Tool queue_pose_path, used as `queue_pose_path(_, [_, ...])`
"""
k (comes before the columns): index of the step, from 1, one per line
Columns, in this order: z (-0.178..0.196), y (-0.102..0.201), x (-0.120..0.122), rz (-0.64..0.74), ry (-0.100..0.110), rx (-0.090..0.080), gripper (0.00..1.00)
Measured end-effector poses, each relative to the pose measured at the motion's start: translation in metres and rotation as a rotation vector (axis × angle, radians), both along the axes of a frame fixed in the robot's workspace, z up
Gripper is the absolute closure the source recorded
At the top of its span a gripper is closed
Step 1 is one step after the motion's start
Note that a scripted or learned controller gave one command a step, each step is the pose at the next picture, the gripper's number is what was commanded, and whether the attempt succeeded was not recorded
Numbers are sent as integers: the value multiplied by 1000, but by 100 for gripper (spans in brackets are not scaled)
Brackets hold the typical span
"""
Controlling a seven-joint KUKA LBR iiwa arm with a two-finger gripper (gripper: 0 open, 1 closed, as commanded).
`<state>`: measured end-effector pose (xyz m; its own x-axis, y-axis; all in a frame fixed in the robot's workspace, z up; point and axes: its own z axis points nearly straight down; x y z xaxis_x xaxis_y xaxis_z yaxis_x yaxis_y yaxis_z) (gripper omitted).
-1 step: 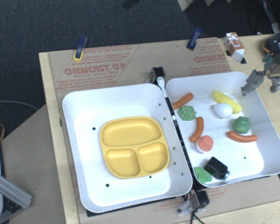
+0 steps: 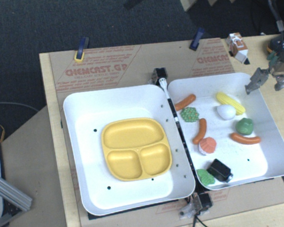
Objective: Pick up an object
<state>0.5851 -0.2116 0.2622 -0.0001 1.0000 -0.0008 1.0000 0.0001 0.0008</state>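
Grey two-finger gripper hovering past right white shallow bin's far-right corner; fingers spread, holding nothing. Approach step pending; next needing descent toward yellow plastic corn cob.

Small food toys scattered in right bin.

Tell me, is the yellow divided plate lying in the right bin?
No. The yellow divided plate lies in the left bin; the right bin holds the toy foods.
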Motion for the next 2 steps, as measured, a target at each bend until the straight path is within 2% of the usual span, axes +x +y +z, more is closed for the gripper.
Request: queue_pose_path(2, [-115,2,14,2,5,2,0])
